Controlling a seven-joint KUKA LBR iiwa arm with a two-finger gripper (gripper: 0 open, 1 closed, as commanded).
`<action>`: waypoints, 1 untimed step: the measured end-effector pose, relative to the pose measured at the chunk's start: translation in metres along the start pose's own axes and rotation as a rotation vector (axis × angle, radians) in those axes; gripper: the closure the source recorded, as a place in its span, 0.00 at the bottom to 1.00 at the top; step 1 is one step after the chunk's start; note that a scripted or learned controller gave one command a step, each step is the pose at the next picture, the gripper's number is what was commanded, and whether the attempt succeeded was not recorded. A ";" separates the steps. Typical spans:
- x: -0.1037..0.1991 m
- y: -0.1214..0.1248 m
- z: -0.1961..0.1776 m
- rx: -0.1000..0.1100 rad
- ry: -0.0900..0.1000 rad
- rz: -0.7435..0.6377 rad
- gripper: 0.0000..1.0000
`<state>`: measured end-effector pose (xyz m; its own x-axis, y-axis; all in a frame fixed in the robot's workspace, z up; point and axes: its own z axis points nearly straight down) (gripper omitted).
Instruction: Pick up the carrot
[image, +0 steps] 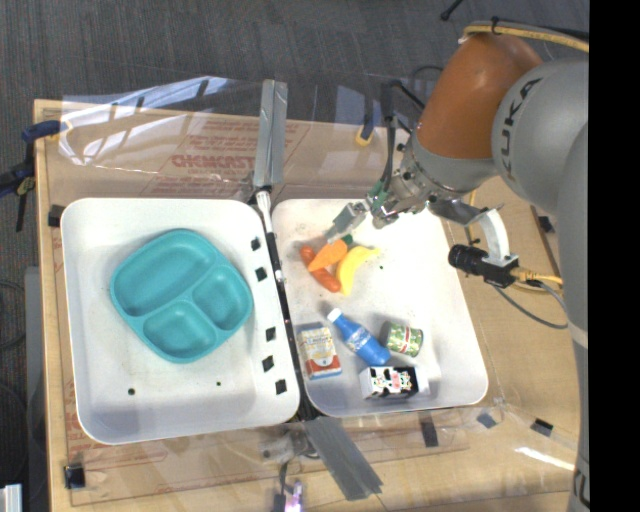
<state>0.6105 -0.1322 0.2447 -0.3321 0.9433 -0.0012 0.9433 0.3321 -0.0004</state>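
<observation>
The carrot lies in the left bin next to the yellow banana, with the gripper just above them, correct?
Not quite: the carrot lies in the right bin, not the left. The camera view shows it there beside the banana, with the gripper just above them.

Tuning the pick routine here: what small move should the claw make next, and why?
Probably ease the claw down and left onto the carrot. It sits just above the carrot's upper end, beside the banana, and nothing shows between its tips.
</observation>
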 end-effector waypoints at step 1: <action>-0.046 -0.001 0.077 0.002 0.002 0.110 0.00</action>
<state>0.6250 -0.1755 0.1681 -0.2268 0.9740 0.0004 0.9739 0.2268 -0.0028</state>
